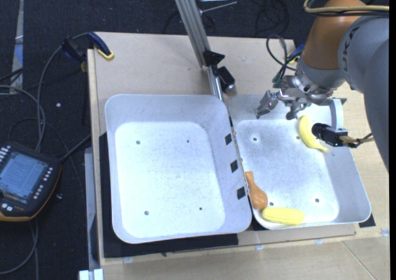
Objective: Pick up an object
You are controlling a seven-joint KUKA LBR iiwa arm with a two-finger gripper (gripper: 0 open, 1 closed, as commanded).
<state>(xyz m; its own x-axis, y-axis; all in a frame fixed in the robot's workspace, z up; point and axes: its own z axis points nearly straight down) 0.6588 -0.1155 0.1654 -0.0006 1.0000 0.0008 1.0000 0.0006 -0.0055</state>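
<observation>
The gripper (279, 104) hangs over the far edge of the right bin (291, 167), at about twelve o'clock on that bin. Its two fingers point down and stand spread, a clear gap between them, with nothing between them.

A banana (307, 133) lies in the right bin at about four o'clock from the gripper, near it but apart from the fingers. It is yellow, curved and smooth, with a dark tip at its lower end. A black fitting (327, 134) on the arm sits just beside it at its three o'clock; whether the two touch cannot be made out.

Well apart from the gripper, at its six o'clock and in the bin's near left corner, lie two more things. One is an orange spoon-like piece (255, 192) with a thin stem and a rounded end, resting along the bin's left wall. The other is a yellow corn cob (284, 215), stubby and ridged, just beside the orange piece at its five o'clock; contact between them is hard to judge.

The arm (346, 31) is cut off by the frame's right and top edges and covers part of the bin's far right corner.

The left bin (167, 167) is white, shallow, round-cornered and finely speckled, as is the right one. Both rest on a pale wooden bench (154, 62).
</observation>
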